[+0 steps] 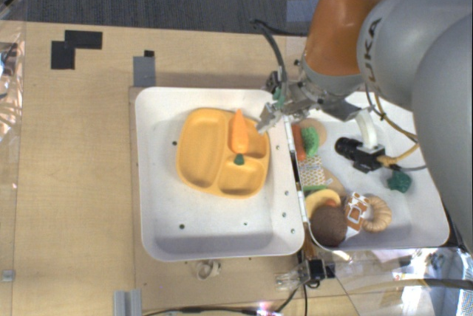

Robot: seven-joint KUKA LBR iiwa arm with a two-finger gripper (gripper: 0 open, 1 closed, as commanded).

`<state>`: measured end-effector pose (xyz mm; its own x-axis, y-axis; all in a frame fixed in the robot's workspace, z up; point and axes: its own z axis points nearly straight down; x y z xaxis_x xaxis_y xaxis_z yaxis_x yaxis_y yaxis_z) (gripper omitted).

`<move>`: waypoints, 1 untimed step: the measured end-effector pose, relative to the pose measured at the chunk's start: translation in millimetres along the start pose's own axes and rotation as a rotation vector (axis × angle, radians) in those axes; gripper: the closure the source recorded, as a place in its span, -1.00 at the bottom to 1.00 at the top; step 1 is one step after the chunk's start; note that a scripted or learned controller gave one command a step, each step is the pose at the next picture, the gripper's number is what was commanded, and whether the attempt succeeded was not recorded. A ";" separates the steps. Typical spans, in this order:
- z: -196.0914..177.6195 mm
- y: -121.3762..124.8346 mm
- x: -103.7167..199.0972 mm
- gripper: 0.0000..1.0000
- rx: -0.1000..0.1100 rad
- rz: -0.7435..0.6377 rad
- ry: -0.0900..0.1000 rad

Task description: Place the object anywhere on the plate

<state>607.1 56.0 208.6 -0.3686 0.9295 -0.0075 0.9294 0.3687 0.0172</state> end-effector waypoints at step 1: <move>-11.9 2.5 -0.3 1.00 -0.007 -0.008 -0.003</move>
<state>609.3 56.7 220.5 -0.3758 0.9267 -0.0106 0.9264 0.3759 0.0239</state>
